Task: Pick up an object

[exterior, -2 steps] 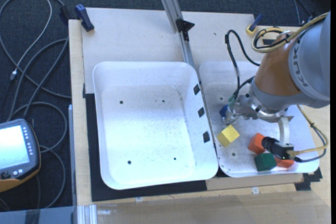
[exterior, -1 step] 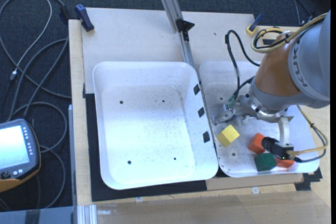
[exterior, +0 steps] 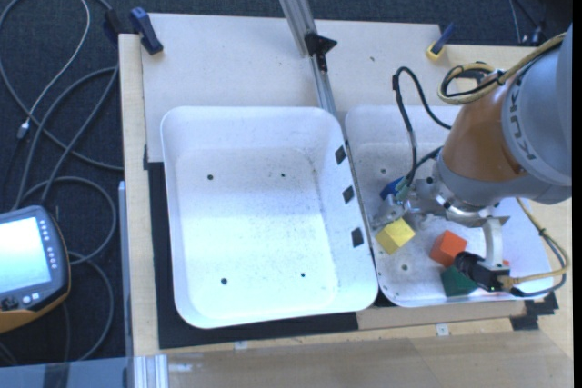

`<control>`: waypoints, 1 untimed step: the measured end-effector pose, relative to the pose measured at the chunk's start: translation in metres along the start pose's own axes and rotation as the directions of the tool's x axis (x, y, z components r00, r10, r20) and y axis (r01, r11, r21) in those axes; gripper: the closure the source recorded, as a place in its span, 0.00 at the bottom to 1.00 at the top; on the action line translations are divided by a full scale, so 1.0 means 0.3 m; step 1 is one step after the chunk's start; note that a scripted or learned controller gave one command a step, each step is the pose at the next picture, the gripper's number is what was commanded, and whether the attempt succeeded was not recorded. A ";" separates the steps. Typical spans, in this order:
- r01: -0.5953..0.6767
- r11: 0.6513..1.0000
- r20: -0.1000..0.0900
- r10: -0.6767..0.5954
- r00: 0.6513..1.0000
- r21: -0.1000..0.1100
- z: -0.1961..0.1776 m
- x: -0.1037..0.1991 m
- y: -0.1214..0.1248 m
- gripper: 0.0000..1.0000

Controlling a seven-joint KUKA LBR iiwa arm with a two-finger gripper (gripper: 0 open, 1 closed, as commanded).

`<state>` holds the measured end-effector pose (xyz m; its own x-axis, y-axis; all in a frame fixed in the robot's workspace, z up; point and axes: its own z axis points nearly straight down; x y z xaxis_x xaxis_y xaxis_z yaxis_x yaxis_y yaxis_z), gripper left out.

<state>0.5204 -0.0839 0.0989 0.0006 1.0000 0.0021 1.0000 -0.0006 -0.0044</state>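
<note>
In the right bin (exterior: 368, 136) a yellow block (exterior: 396, 237) lies near the left wall. An orange block (exterior: 448, 247) sits to its right, and a green piece (exterior: 456, 283) lies near the bin's front edge. My gripper (exterior: 398, 212) hangs low in this bin, just above and touching or nearly touching the yellow block's upper edge. A small blue item (exterior: 392, 190) shows right behind the gripper. The grey arm with its orange band (exterior: 477, 145) covers the bin's right half.
The left bin (exterior: 182, 132) is beside it, sharing a raised divider with black clips (exterior: 348, 194). A metal pole (exterior: 291, 0) slants up from the back. Black cables (exterior: 409, 118) loop over the right bin's rear.
</note>
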 end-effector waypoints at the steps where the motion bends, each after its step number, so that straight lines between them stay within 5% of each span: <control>1: -0.001 1.000 0.000 0.001 1.000 0.000 -0.001 -0.012 -0.089 0.00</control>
<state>0.4936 -0.0875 0.0994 0.0013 1.0000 0.0024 1.0000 -0.0013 -0.0044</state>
